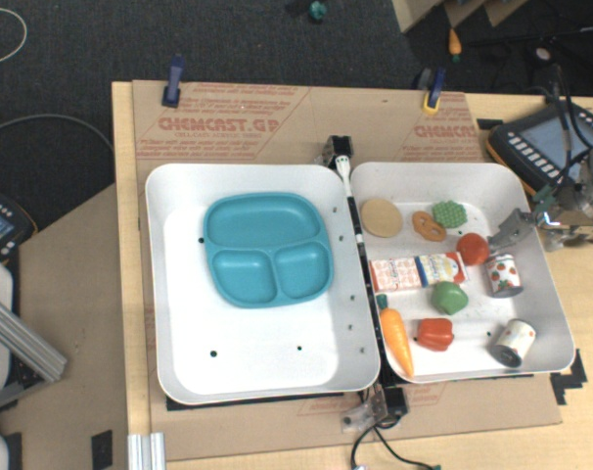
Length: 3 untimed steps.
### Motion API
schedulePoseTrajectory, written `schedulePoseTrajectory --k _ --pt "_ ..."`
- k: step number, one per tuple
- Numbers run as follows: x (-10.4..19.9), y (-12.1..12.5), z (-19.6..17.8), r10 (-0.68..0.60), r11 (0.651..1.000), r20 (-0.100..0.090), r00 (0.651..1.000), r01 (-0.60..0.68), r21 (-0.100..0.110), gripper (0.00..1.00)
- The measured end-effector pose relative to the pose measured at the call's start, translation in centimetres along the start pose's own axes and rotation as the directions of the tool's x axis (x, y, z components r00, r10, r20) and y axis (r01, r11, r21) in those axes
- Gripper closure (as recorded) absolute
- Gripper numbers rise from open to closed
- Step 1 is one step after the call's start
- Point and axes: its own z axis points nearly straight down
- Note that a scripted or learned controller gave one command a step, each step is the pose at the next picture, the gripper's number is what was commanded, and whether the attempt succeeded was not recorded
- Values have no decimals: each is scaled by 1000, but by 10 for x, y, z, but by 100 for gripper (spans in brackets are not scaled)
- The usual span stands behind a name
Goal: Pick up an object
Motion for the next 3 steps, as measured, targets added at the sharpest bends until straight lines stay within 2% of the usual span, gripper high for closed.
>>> schedulePoseTrajectory --k 1,2,3 --pt "-9 100 62 -4 1000 3 1000 4 -7 0" --pt "32 27 146 -1 1000 -7 1000 1 -6 0" --pt "27 30 131 -1 1000 1 1000 1 -15 100"
